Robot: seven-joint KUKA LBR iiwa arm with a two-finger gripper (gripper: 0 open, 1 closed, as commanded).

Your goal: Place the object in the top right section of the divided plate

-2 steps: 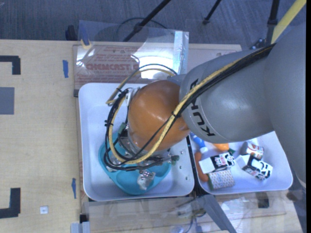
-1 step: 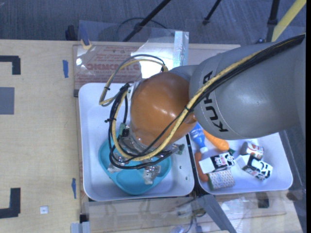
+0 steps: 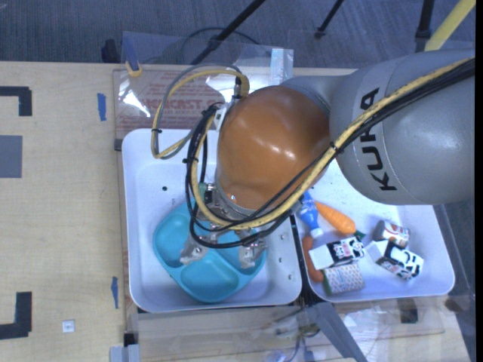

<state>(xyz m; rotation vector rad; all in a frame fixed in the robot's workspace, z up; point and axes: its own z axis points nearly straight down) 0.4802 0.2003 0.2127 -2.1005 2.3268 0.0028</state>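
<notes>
A blue divided plate (image 3: 205, 283) lies in the left white bin (image 3: 143, 202), toward its front. The arm's orange band and wrist cover the plate's far half. My gripper (image 3: 219, 256) hangs low over the plate's middle. One fingertip (image 3: 192, 253) is on the left and the other on the right, well apart, so the gripper is open. I see nothing between the fingers. The plate's top right section is hidden under the wrist.
The right bin (image 3: 441, 277) holds an orange carrot (image 3: 336, 218), a blue-and-white bottle (image 3: 309, 219), two cow-patterned cartons (image 3: 344, 250) (image 3: 401, 262), a small can (image 3: 395, 234) and a patterned block (image 3: 344, 279). Yellow and black cables loop over the left bin's back.
</notes>
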